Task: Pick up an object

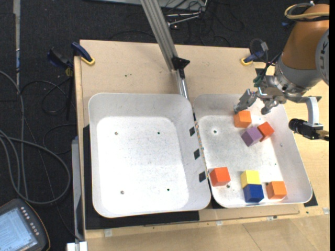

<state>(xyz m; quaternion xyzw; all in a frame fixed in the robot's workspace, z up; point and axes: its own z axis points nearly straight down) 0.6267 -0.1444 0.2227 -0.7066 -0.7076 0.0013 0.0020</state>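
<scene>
Approach step under way: the gripper (257,103) is hovering at the upper right of the frame, fingers spread wide and holding nothing, just above an orange cube (242,118) in the right bin (293,161). Next move calls for descending squarely over it, then closing.

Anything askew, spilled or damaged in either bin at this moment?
Nothing stands out. All the blocks sit inside the right bin: an orange block beside the gripper, a purple block, and others near the front edge, including a yellow block touching a blue block.
</scene>
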